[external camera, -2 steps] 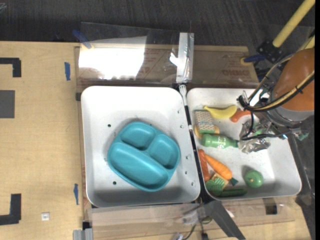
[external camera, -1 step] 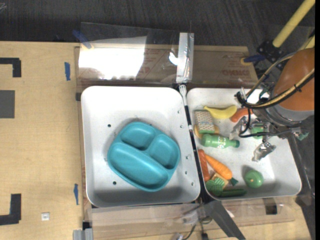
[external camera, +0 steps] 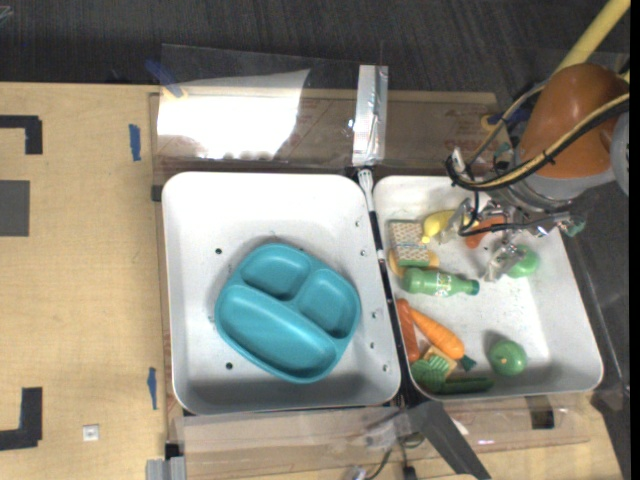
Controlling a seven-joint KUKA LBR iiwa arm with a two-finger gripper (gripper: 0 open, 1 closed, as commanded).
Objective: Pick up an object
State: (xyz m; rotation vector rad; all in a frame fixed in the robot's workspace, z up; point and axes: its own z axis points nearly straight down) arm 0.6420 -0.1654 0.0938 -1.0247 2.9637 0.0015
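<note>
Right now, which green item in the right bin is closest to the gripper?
The small green piece directly under the gripper; the green bottle and round green fruit lie farther.

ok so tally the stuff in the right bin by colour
green: 4, bottle, round fruit, item under the gripper, piece at the front edge
orange: 1, carrot
yellow: 1, piece
tan: 1, waffle
total: 7

The gripper (external camera: 503, 251) hangs over the right bin (external camera: 570, 313). Just to its left lies a bottle (external camera: 440, 284); nearer the camera, a carrot (external camera: 438, 334) and a round fruit (external camera: 507, 357). Far to its left, a divided tray (external camera: 288, 310) sits in the left bin (external camera: 190, 268).
</note>
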